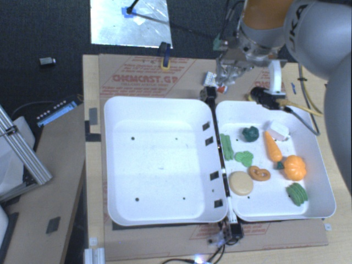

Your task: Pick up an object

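Carrot [273,147] near right bin's [324,172] rim

Red print runs along the cardboard sheet [137,73] that lies under the two bins, in the strip behind the left bin [159,158]. It reads something like "CHEMCAST GP", though the last letters are blurred. Smaller red lines sit above and below that word, too fine to make out. More red print shows on the same cardboard at the front edge, below the right bin [308,202], also too small to read. On the grey arm [316,29], near the orange band, dark letters curve around the casing; they look like part of "KUKA" but are cut short.
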### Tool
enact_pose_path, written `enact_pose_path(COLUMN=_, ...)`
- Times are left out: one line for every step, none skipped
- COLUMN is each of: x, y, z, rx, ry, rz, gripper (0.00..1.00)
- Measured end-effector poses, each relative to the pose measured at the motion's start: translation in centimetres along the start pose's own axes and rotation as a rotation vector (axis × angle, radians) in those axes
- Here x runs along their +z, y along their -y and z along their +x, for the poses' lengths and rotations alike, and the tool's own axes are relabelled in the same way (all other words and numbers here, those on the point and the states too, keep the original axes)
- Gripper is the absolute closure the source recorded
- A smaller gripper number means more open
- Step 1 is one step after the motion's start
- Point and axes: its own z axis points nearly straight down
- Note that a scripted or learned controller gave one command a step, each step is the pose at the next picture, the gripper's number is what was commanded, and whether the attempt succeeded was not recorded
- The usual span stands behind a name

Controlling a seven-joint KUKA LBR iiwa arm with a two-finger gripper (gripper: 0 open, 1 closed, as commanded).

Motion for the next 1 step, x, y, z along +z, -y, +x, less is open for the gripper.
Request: enact_pose_path(x=4.28, y=0.02, z=0.17, rx=-0.002, ry=-0.001, rz=0.001, gripper=1.00)
